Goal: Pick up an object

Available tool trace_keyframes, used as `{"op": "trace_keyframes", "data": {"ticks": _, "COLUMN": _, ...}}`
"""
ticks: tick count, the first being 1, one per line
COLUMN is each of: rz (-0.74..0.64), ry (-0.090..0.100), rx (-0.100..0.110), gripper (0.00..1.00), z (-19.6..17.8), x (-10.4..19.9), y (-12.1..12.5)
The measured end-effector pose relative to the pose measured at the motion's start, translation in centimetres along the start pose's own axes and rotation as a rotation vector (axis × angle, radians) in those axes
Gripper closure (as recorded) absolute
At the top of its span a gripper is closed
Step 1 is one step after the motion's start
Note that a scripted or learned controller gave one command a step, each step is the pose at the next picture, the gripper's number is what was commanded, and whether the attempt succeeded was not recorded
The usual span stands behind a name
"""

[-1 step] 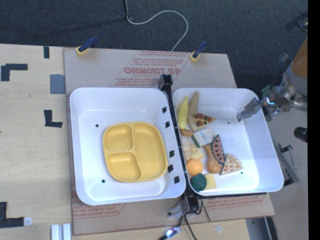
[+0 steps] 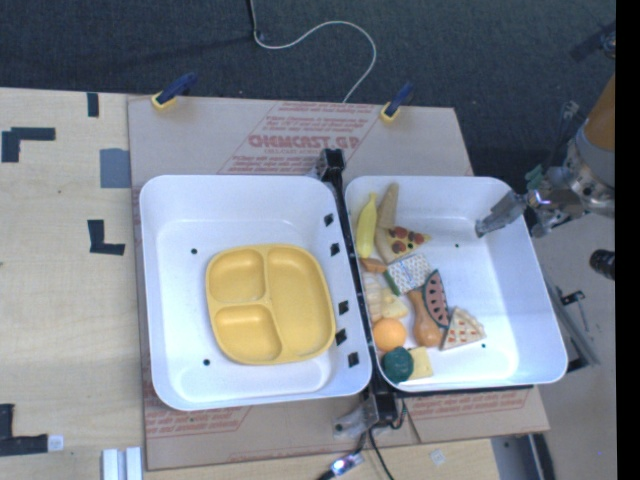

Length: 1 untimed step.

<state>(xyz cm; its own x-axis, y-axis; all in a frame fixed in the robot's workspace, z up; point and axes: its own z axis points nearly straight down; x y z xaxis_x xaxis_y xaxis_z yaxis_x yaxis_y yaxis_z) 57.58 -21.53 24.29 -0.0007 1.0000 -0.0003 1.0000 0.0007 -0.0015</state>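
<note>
The gripper point(image 2: 497, 218), its opening impossible to judge, hovers at the right bin's point(image 2: 530, 298) right rim; toy food point(image 2: 415, 298) lies to its left

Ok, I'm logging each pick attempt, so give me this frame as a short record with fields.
left bin: holds a yellow divided plate
right bin: pile of toy food along its left side, including a banana, watermelon slice, orange
gripper: over the right bin's upper right edge, nothing seen in it
pick status: not yet done
</note>
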Motion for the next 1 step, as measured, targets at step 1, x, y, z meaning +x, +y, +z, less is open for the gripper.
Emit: {"op": "trace_keyframes", "data": {"ticks": 1, "rz": -0.001, "ry": 0.000, "rx": 0.003, "gripper": 0.00, "z": 5.07, "x": -0.10, "y": 0.96}}
